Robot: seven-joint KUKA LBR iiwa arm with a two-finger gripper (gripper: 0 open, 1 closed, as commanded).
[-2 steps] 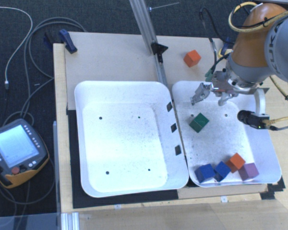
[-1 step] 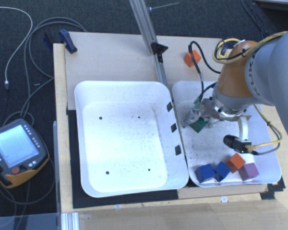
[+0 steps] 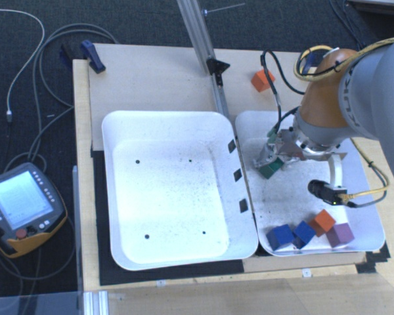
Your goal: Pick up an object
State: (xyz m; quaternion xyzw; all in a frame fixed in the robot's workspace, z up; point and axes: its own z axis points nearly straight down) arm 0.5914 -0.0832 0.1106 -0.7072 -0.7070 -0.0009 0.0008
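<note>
So the grey KUKA arm with the orange band (image 3: 328,104) is reaching into the right-hand shallow white bin (image 3: 374,231), and its two-finger gripper (image 3: 270,159) is down low near that bin's left side, right over a small dark green block (image 3: 270,170). The block sits just beneath the gripper's tip, touching or nearly so. Honestly I can't tell whether it's clenched, released, or actually gripping that block, since the wrist hides most of it from this angle.

Progress-wise, I'd say it's at the grab stage: arm is down on a candidate, nothing lifted yet as far as I can see. What's left is closing on it and raising it clear.

Other options sit along the bin's near edge: two blue cubes (image 3: 291,235) touching each other, an orange cube (image 3: 324,221) and a pale purple cube (image 3: 341,233) just beside them. Another orange cube (image 3: 262,81) lies out on the bench. The large left white bin (image 3: 118,126) just has dark specks.
</note>
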